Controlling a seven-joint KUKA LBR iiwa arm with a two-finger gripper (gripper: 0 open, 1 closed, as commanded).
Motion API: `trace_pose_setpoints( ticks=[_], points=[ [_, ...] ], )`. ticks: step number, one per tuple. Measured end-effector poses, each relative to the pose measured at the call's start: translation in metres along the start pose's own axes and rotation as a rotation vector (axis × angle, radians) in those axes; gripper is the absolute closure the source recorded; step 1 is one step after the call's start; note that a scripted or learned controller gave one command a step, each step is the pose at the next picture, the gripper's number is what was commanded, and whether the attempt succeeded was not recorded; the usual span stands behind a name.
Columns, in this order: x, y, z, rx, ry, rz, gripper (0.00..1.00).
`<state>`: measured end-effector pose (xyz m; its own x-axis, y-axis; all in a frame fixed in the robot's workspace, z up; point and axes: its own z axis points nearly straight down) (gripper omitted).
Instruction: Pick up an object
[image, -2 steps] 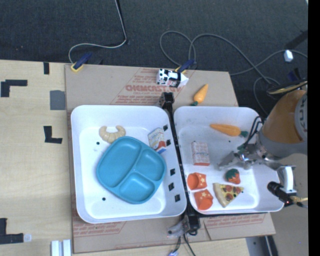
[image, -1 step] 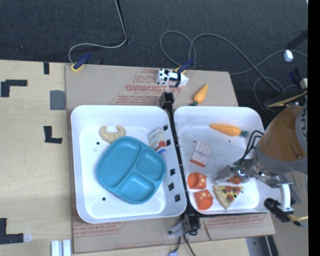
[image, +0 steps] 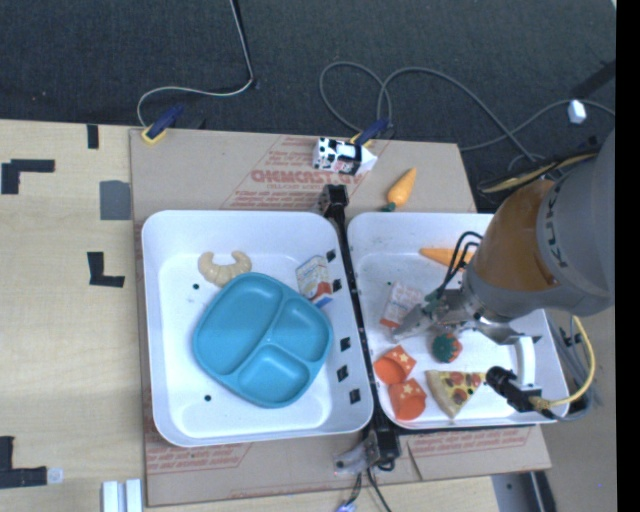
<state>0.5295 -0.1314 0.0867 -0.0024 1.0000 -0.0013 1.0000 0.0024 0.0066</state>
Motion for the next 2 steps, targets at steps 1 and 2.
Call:
trace_pose_setpoints(
  ticks=[1,2],
  points=[
    [-0.020,0.097,0.001,0.000,-0.002,0.000,0.00],
    [0.006,0.131,0.002,0.004,0.000,0.000,0.00]
  ],
)
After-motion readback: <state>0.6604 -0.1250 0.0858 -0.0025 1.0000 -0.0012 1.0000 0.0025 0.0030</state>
